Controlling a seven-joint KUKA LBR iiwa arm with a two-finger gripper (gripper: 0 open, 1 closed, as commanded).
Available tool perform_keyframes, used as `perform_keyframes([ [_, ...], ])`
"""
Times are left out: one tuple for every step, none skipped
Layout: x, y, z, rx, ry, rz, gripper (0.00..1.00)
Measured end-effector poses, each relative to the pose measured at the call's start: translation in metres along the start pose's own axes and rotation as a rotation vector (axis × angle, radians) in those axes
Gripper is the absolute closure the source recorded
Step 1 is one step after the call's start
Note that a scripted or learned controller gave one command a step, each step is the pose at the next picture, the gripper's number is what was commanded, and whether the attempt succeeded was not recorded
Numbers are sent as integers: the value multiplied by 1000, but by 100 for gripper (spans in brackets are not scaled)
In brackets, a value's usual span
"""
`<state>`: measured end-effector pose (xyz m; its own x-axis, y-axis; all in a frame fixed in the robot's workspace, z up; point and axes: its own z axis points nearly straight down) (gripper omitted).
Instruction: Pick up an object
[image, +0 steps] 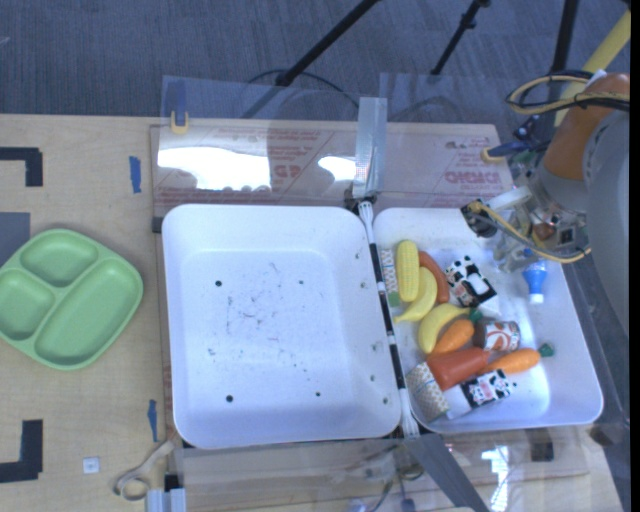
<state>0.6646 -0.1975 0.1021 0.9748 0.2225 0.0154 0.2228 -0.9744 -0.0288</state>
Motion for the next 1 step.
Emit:
perform_keyframes([
  [2,-3,-11,1,1,-5,100],
])
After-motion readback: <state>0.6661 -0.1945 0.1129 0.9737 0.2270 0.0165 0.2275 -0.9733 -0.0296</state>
